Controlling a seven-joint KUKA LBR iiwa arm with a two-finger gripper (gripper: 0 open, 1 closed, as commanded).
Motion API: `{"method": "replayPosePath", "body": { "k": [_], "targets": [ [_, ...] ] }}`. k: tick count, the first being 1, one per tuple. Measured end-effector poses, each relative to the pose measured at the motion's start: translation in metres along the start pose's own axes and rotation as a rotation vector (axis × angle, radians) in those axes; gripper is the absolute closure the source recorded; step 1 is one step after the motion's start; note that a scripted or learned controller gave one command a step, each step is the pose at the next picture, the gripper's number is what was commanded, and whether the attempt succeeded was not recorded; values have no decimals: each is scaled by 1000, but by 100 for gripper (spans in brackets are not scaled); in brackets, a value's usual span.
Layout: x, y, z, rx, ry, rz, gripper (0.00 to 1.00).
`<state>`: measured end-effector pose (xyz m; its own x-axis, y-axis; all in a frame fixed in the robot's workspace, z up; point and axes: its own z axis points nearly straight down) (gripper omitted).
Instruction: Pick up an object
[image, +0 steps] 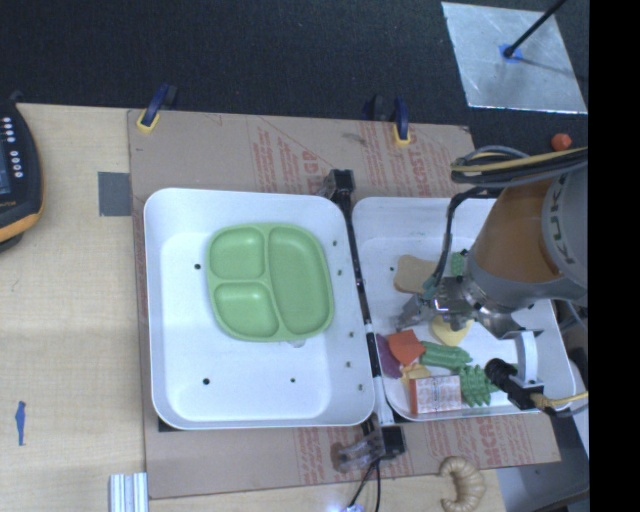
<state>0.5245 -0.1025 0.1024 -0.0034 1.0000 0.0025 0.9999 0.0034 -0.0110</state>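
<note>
Several small toys crowd the near half of your right bin (372, 225), and your gripper (437, 306) hangs low over them, just above the yellow piece (450, 332) and with the tan block (413, 271) on its far-left side. Whether its tips are apart or together you cannot tell; the wrist hides them, and nothing visibly sits between them. Your likeliest target, I judge, is the yellow piece, almost directly below and slightly toward the bench's front edge from the claw. The orange-red wedge (405, 346) lies just left of it, and the green toy (446, 355) runs left-right right beside it. So a short drop is needed, not a reach. The green divided plate (270, 281) sits well apart in your left bin (165, 300).
</note>
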Motion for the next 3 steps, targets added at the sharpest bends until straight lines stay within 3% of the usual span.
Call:
{"method": "replayPosePath", "body": {
  "k": [1, 2, 3],
  "targets": [
    [-33, 65, 10, -13, -4, -2, 0],
    [-39, -9, 11, -1, -1, 2, 0],
    [-21, 65, 9, -14, -2, -4, 0]
  ]
}}
